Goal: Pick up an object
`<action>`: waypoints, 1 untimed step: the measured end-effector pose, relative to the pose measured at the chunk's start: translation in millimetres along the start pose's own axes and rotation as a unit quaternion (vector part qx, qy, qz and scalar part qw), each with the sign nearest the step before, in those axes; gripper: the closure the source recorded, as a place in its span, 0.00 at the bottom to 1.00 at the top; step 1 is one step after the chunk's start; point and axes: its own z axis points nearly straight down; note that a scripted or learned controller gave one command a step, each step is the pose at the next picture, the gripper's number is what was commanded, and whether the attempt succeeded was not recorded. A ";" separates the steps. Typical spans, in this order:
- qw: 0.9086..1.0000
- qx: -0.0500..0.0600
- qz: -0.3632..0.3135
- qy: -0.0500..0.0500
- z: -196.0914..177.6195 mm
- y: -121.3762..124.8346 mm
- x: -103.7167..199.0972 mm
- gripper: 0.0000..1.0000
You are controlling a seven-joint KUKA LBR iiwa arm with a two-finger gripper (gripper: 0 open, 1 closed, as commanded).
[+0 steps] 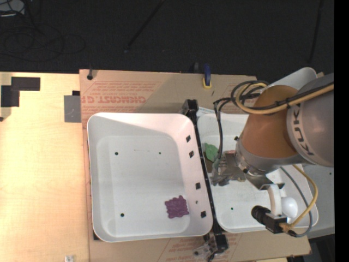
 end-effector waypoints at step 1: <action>1.000 0.001 0.009 -0.004 -44.7 -17.6 -121.3 1.00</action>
